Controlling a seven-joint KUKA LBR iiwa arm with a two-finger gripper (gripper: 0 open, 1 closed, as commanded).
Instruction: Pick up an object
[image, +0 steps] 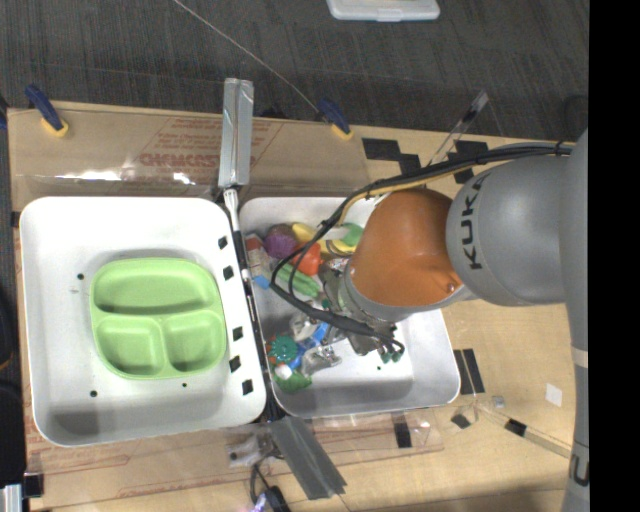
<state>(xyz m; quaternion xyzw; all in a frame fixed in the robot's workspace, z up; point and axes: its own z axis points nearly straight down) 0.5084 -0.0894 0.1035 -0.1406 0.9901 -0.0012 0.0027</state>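
My arm reaches in from the right over the right bin, its orange band covering much of the bin's middle. The gripper hangs low inside this bin, among small toys. Beside it lie a blue-and-white piece and a teal round object. Toward the far end of the bin sit a purple piece, a yellow piece and an orange-red piece. The arm hides whatever lies under it.
The left bin holds a green divided tray with three compartments. A metal bar stands between the bins at the far side. Cardboard lies under the bins, held by blue clamps.
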